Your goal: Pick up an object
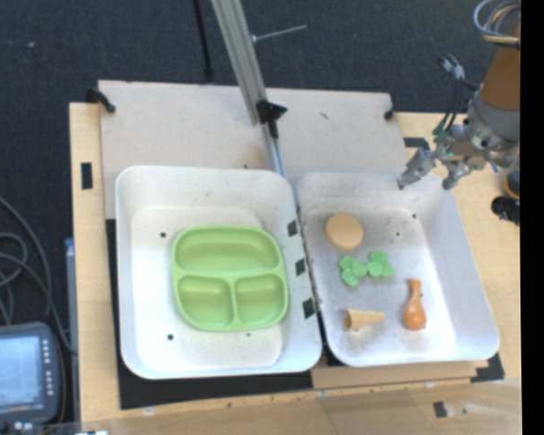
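- the bench (89,243) carries two shallow white bins side by side; the left bin (140,198) holds a green divided tray (228,277) lying flat, and the right bin (458,288) holds all the small loose things.
- the arm (499,84) comes in from the right, its orange band high near the frame edge, and hangs over the right bin's far right corner, above the rim and not down among the objects.
- the gripper (430,172) has its two fingers spread apart with bare bin showing between them; nothing sits between them.
- the tan round bun (344,231) is the largest candidate and the nearest: it lies down and to the left of the gripper, towards the bin's far left part.
- just below it is the green clover-shaped piece (364,268), flat on the floor, near the bun but apart from it.
- the orange gourd-shaped toy (413,306) lies almost straight below the gripper in the view, long axis running up-down, bulb end nearer the front rim.
- the small cone (363,318) lies to the left of the orange toy, long axis across the bin, tip pointing right.
- judgement: any pick needs travel leftward and towards the front, then a descent; the bun asks for the shortest move, and the orange toy would want the fingers closing across its narrow neck.
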